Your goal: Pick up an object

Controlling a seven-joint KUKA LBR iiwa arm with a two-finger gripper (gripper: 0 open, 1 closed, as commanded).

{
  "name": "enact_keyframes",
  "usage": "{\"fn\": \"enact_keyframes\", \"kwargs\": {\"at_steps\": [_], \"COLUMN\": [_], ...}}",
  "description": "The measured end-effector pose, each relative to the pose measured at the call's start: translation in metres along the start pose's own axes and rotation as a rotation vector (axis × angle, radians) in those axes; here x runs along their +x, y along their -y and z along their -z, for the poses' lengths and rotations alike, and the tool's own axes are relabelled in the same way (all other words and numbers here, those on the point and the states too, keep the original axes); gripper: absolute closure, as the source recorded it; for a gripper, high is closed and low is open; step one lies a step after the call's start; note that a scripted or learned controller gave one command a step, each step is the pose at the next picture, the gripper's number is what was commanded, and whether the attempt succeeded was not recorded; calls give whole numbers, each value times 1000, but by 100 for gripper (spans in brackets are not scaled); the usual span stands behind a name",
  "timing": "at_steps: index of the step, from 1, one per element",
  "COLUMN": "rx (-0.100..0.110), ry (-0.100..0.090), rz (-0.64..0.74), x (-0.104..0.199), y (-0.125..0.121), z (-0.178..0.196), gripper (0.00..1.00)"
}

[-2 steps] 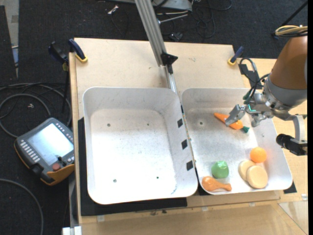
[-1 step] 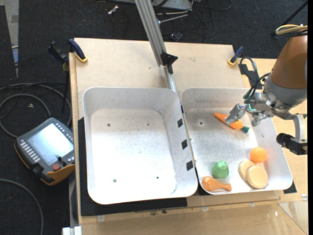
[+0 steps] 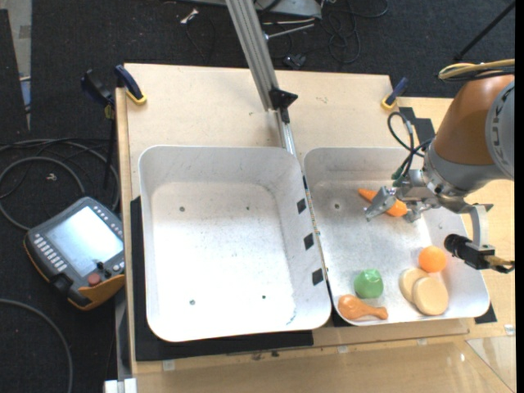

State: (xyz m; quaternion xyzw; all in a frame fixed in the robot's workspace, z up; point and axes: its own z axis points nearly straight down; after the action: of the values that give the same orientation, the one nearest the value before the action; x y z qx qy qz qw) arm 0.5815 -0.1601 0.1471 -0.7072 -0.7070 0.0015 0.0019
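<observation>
Dark floor strewn with black cables surrounds the pale wooden bench (image 3: 205, 105), which carries two shallow white bins side by side. A grey teach pendant (image 3: 78, 252) lies on the floor to the left. Reaching into the right-hand white bin (image 3: 336, 178), the arm's jaws (image 3: 395, 206) hang low over a small orange carrot-shaped toy (image 3: 378, 196); whether they are open, closed or gripping it I cannot tell. Near that bin's front edge lie a green round toy (image 3: 369, 283), an orange pear-shaped toy (image 3: 360, 307), an orange ball (image 3: 432, 259) and two beige rounded pieces (image 3: 426, 291). Beside it sits the left-hand white bin (image 3: 164, 170).
</observation>
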Motion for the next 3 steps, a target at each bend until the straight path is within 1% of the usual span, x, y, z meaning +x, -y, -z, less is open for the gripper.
{"fn": "enact_keyframes", "kwargs": {"at_steps": [1, 2, 3], "rx": [-2, -6, -9], "ry": [0, 1, 2], "rz": [0, 0, -1], "x": [1, 0, -2], "y": [0, -1, 5], "z": [-53, -40, 5], "gripper": [0, 100, 100]}}
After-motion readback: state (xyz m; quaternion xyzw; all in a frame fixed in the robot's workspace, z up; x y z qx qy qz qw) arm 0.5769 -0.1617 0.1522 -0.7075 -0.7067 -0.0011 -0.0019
